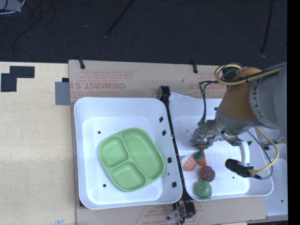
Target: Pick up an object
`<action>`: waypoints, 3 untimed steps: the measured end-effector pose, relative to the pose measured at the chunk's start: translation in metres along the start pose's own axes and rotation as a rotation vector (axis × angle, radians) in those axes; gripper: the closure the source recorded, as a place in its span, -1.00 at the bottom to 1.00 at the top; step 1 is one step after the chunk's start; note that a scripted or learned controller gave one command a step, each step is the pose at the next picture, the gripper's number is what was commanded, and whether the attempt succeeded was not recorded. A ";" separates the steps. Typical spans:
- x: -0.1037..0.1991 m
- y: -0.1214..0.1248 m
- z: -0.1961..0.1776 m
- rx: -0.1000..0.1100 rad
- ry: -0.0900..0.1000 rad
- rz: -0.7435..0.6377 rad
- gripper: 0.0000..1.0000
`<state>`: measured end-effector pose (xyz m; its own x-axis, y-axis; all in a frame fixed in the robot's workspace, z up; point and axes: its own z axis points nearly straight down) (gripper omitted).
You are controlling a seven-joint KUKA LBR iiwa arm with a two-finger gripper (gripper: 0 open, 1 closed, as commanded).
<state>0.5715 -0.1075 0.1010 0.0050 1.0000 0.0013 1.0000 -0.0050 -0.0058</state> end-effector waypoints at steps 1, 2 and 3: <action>-0.004 -0.002 -0.043 -0.006 -0.001 0.002 1.00; -0.002 0.008 -0.094 -0.009 -0.002 -0.006 1.00; -0.003 0.009 -0.142 -0.008 -0.002 -0.006 1.00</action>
